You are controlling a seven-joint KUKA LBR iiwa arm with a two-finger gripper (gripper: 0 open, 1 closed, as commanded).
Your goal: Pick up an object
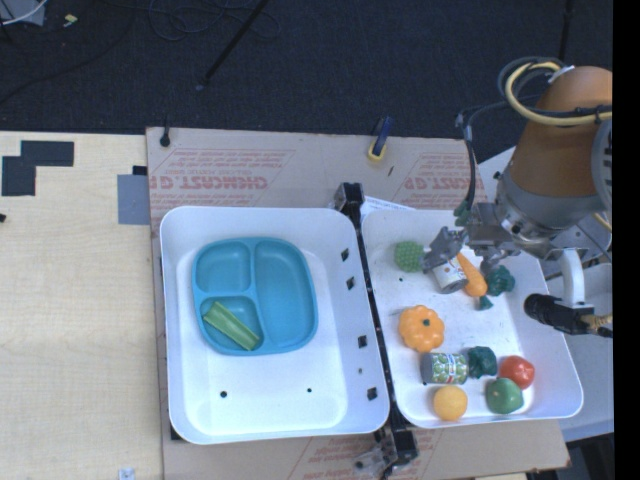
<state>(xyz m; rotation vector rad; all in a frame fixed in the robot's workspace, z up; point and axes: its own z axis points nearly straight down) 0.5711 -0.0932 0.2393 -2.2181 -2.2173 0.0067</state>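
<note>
Right of centre, the pincer (466, 270) pinches a small orange carrot-shaped toy (472, 275); held near its edge, it may slip out.

Grey arm (545, 203) w/ orange band, yellow cable loop (530, 73), metal tool (470, 258)

A robotics lab test bench, seen from above. A grey robot arm with an orange band (565, 118) reaches in from the right, trailing looped cables. Two shallow white bins (190, 388) sit side by side on a sheet of printed cardboard (260, 173), held by a blue and yellow clamp (379, 140). The cardboard rests on a pale wood bench (70, 318). Behind lies dark floor with loose cables (180, 8).
</note>
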